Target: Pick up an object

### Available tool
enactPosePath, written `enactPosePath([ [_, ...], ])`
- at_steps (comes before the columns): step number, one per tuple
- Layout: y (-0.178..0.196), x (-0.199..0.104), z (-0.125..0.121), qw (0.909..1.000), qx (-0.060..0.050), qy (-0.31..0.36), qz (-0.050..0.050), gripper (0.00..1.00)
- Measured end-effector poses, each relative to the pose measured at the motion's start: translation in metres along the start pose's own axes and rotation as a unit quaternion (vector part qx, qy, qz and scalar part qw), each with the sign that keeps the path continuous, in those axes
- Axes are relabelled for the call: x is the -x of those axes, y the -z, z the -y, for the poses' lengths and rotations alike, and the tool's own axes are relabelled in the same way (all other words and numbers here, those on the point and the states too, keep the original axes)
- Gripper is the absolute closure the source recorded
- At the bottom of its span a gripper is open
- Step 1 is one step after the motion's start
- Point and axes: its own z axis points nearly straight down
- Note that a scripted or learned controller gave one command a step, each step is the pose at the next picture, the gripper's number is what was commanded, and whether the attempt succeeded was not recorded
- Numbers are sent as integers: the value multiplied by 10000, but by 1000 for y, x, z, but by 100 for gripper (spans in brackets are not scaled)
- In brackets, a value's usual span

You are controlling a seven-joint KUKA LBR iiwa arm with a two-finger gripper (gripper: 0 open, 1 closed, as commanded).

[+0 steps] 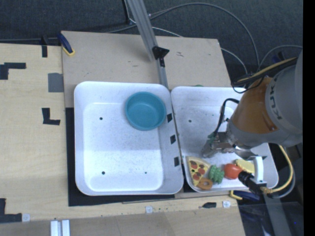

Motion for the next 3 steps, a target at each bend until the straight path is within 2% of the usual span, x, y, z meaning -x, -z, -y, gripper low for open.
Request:
enactPosePath([
  [1,55,1,-11,10000,-16,-3,-6,100],
  [3,177,1,-15,10000,-7,-3,-6,100],
])
